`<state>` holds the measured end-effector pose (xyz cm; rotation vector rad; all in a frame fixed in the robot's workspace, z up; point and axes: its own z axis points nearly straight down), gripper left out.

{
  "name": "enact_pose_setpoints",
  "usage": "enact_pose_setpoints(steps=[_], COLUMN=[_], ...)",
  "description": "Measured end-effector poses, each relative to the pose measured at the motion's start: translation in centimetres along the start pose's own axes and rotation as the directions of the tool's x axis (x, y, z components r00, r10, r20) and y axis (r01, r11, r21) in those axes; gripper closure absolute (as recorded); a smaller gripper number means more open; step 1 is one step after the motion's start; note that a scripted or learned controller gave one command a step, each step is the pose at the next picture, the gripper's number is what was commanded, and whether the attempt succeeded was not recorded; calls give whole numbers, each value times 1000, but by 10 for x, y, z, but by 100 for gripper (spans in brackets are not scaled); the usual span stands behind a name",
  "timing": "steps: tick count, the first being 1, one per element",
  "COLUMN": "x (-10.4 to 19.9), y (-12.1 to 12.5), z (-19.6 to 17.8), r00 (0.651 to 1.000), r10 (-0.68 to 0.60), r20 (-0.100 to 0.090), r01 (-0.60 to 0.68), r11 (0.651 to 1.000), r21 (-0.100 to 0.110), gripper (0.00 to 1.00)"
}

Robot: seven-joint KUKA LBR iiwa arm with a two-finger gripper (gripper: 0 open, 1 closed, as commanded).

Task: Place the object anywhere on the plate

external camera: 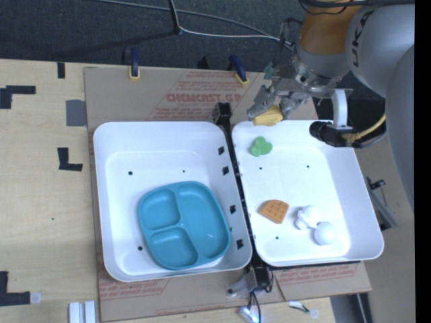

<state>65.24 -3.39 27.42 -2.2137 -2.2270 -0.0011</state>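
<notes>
Fingers (275, 108) grip yellow object (268, 118) (above right bin (337, 180)) — plate (183, 224) bare.

A pale wooden benchtop (40, 200) carries black tape marks (66, 160) at nine o'clock; a brown printed cardboard sheet (182, 96) covers its middle, dark grey carpet (81, 19) at twelve.
</notes>
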Motion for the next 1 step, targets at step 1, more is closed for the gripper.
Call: enact_pose_setpoints(steps=[1], x=[23], y=[6], z=[24], r00=[998], r10=[-70], r20=[2], r01=[70], r11=[998], r21=[1], gripper=[100])
